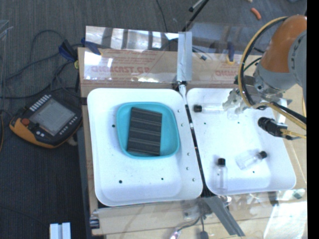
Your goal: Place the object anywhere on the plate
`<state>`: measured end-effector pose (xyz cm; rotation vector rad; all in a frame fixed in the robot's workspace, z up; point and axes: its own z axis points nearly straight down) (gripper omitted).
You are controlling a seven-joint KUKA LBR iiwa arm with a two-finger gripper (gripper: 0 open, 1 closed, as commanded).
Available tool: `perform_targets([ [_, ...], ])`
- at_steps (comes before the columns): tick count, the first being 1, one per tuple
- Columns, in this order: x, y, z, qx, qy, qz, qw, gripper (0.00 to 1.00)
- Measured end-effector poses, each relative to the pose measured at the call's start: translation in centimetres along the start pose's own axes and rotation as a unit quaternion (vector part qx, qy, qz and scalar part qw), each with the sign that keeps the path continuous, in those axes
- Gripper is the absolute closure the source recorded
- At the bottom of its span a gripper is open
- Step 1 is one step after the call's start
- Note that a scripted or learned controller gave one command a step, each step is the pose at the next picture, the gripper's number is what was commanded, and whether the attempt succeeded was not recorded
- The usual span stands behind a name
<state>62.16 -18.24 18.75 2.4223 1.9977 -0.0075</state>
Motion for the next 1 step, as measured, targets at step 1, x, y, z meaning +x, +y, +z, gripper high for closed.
perform_targets([
  [1, -0.01, 0.01, -0.02, 0.000, 0.000, 0.000, 1.0000, 0.00],
])
